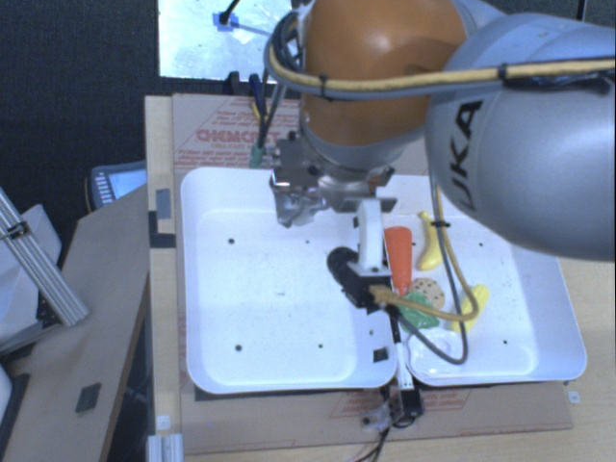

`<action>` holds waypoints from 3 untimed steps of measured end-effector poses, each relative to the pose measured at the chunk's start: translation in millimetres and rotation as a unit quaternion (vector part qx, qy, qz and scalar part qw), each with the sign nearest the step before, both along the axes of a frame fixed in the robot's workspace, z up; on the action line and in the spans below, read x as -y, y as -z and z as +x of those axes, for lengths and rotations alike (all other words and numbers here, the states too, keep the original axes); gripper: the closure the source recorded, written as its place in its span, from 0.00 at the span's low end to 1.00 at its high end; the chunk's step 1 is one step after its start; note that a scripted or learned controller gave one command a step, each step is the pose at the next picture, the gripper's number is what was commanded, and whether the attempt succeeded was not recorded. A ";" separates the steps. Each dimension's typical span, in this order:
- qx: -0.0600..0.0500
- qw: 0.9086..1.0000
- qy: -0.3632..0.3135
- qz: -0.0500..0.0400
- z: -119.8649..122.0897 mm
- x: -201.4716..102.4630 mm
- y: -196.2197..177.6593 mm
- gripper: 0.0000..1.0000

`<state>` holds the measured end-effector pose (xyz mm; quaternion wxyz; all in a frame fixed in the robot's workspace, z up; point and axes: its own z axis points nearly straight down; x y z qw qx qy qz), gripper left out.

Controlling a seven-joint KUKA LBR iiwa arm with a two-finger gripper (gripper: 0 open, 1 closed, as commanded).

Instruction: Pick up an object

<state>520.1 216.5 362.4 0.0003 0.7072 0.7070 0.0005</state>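
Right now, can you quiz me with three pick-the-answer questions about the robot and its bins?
1. Where is the orange carrot-shaped toy?
A. in the left bin
B. in the right bin
C. on the cardboard

2. How many white bins are on the bench?
A. one
B. two
C. four

3. What is the orange toy doing?
A. lying in its bin
B. sitting on top of the arm
C. hanging off the bench edge

Answers:
1. B. It sits to the right of the wall between the bins.
2. B. There is a left bin and a right one, side by side.
3. A. It rests on the bin floor, while the gripper hangs over the left bin.
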 end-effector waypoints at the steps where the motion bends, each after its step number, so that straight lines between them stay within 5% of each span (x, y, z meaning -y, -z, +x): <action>1: -0.001 1.000 0.001 -0.001 13.4 31.8 51.8 1.00; 2: 0.003 1.000 -0.005 0.003 -35.0 -3.8 -30.3 1.00; 3: 0.004 1.000 0.004 -0.001 11.1 80.9 -74.6 1.00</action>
